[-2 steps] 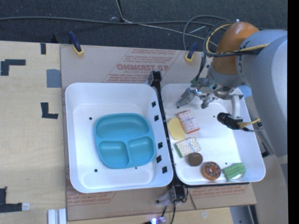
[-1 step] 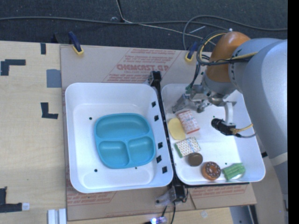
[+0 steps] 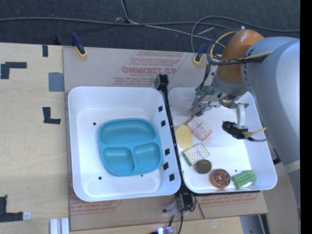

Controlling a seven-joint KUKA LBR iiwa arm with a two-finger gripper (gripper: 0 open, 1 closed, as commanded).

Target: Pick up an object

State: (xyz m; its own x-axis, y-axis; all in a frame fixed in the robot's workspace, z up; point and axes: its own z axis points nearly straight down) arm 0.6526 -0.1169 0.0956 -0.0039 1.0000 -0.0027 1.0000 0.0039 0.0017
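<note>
Lying under tool: snack packet

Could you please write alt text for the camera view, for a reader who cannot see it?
A grey robot arm's gripper hangs low over the right white bin, near a pink-patterned packet, a yellow oval piece, a sprinkled doughnut and a green toy. The left white bin holds a blue sectioned plastic tray.
</note>
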